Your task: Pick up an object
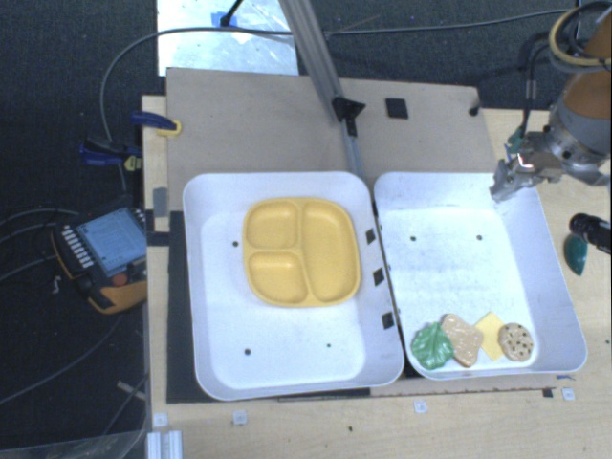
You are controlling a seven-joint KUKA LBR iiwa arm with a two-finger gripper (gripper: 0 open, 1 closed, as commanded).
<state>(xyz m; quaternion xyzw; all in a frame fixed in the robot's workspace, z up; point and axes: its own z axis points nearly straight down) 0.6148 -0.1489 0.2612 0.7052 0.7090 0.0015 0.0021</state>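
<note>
Toy foods (473,338) in right bin (535,228) corner; end effector (510,182) apart.

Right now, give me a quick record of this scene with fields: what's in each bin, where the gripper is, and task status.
left bin: yellow divided plate, three compartments, sitting toward the far side
right bin: four small items clustered along the near edge
items, left to right: green leaf piece, tan toast-shaped piece, yellow cheese wedge, round cookie
gripper: above the right bin's far right corner, well apart from the cluster
fingers: too small to tell
task status: nothing picked up yet
</note>
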